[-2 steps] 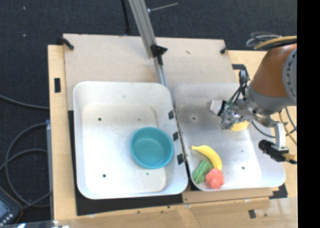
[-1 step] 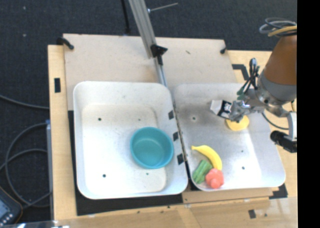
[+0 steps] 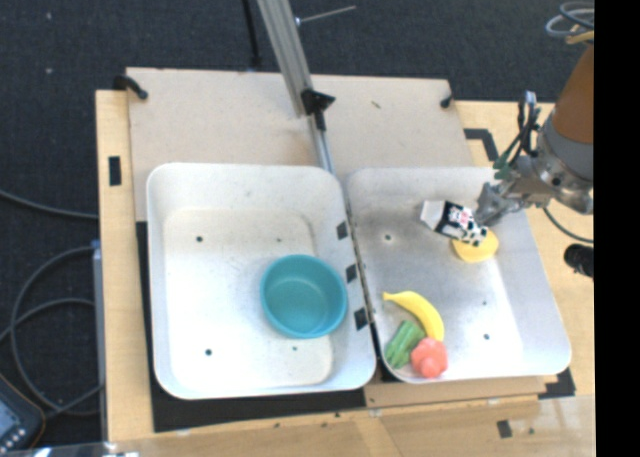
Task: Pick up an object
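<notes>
— What carries everything here?
— A tan wooden surface (image 3: 250, 115) bearing two shallow white bins side by side. The left bin (image 3: 200, 205) holds a teal bowl (image 3: 303, 294), upright, toward its right side. A grey metal post (image 3: 285, 40) slants up from between the bins at the far edge.
— And the right bin (image 3: 520, 315)?
— Its near edge has a yellow banana (image 3: 420, 311), with a green vegetable (image 3: 402, 341) just beside it and a red fruit (image 3: 429, 358) touching both. Farther back lie a yellow disc-shaped toy (image 3: 474, 248) and a small white and black item (image 3: 447, 216) beside it.
— Where's the arm?
— It reaches in from the right; the pincer (image 3: 492, 207) sits low over the small item and the yellow toy. I cannot tell whether it is open or closed.
</notes>
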You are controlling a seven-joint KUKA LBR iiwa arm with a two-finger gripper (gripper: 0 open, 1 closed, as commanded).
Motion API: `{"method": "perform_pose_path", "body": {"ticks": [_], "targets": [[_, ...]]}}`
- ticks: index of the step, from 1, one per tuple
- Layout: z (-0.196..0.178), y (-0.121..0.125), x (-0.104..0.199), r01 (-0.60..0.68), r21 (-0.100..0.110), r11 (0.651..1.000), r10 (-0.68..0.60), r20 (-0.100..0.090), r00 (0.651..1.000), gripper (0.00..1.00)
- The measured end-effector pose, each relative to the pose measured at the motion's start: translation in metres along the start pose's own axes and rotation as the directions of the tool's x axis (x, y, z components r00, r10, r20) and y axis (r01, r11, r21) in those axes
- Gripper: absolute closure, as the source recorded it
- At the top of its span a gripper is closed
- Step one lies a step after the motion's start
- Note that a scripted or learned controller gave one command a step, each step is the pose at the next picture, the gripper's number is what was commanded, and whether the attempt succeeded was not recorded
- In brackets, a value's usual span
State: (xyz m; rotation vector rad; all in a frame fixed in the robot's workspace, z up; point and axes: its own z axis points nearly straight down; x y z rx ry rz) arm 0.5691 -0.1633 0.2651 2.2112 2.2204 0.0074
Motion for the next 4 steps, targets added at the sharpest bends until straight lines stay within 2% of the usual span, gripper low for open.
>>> {"method": "perform_pose_path", "body": {"ticks": [2,4], "targets": [[-0.009,-0.019,0.112,0.004,0.007,1.0,-0.004,-0.004,1.0,1.0],[0.003,-0.053,0.218,0.003,0.009,1.0,-0.003,-0.004,1.0,1.0]]}}
